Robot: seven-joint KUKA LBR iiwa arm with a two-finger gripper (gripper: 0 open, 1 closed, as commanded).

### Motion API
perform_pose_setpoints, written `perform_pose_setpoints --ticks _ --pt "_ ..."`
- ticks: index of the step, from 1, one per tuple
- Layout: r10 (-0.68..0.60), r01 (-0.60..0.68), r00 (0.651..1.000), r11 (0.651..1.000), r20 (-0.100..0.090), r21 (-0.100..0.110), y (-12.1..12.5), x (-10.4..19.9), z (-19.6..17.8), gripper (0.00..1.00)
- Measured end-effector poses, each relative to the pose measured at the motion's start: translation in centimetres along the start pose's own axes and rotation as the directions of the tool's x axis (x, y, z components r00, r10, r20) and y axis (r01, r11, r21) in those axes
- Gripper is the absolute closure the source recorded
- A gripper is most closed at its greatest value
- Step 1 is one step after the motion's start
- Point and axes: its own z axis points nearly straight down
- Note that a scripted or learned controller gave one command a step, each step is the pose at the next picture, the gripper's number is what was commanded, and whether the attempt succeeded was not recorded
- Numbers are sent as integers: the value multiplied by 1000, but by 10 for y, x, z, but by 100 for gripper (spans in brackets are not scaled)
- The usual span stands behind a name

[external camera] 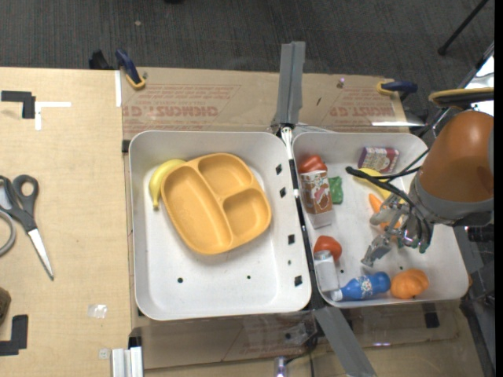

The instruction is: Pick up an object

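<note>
The claw hangs in the right bin, fingers apart and empty; the blue bottle lies just below, long axis along the bin's near edge.

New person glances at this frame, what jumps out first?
The orange divided plate in the left bin, with a yellow banana tucked against its left edge. Then the arm's orange band at the right, with the gripper low over the right bin. That bin is cluttered: a blue bottle and an orange fruit lie along its near wall.
</note>
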Motion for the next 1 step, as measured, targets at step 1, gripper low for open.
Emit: perform_pose_setpoints --ticks 1 --pt "173 -173 985 985 3 0 22 -43 -1 0"
